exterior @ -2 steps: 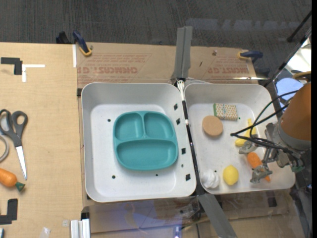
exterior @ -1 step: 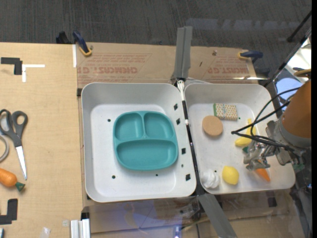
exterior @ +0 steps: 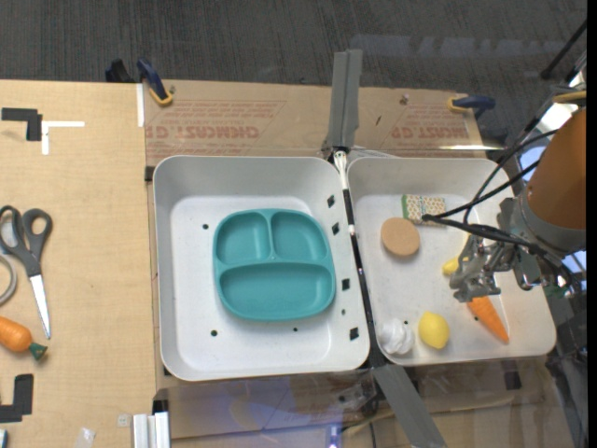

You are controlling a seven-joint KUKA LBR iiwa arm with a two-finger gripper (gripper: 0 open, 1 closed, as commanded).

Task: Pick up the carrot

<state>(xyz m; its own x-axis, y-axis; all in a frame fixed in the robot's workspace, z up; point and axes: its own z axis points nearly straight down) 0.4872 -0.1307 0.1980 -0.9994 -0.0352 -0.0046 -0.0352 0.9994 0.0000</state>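
An orange carrot (exterior: 491, 318) lies in the right bin (exterior: 522, 345) near its front right corner, its tip pointing to the front right. My gripper (exterior: 469, 289) hangs right over the carrot's thick end, at or just above it. I see no part of the carrot lifted off the bin floor. A second carrot (exterior: 14, 335) lies on the bench at the far left.
The right bin also holds a lemon (exterior: 434, 329), a small white item (exterior: 396, 337), a tan round disc (exterior: 401, 238), a patterned square (exterior: 424, 205) and a small yellow piece (exterior: 451, 268) next to the gripper. A teal divided plate (exterior: 274, 265) sits in the left bin. Scissors (exterior: 30, 255) lie on the bench.
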